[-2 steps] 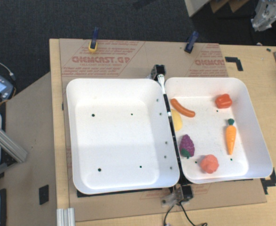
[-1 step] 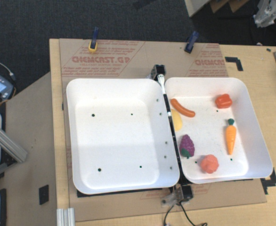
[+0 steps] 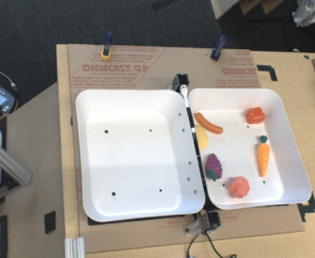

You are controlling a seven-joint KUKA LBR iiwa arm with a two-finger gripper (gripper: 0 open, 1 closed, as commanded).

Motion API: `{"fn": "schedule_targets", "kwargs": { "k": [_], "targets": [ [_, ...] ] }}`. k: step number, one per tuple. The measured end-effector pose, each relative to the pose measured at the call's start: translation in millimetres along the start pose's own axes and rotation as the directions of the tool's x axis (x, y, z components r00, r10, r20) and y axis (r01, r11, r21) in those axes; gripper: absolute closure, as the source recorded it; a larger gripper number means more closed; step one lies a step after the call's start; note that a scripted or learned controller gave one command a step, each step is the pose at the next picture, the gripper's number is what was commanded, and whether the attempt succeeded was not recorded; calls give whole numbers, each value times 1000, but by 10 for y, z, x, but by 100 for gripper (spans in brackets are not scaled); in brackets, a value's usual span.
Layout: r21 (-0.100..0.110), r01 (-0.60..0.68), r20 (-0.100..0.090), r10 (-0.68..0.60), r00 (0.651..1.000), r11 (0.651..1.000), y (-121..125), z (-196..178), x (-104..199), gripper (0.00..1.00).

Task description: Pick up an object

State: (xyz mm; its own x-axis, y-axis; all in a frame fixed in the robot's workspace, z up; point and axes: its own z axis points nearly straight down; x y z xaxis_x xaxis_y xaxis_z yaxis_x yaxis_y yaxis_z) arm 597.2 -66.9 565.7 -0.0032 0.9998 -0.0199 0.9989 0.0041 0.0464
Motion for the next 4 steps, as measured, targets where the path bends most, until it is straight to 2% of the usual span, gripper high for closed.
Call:
{"fn": "schedule_targets", "kwargs": {
  "k": [4],
  "targets": [
    [-21,1,9,-1,1000,1000,43,-436,-3,100]
  ]
}}
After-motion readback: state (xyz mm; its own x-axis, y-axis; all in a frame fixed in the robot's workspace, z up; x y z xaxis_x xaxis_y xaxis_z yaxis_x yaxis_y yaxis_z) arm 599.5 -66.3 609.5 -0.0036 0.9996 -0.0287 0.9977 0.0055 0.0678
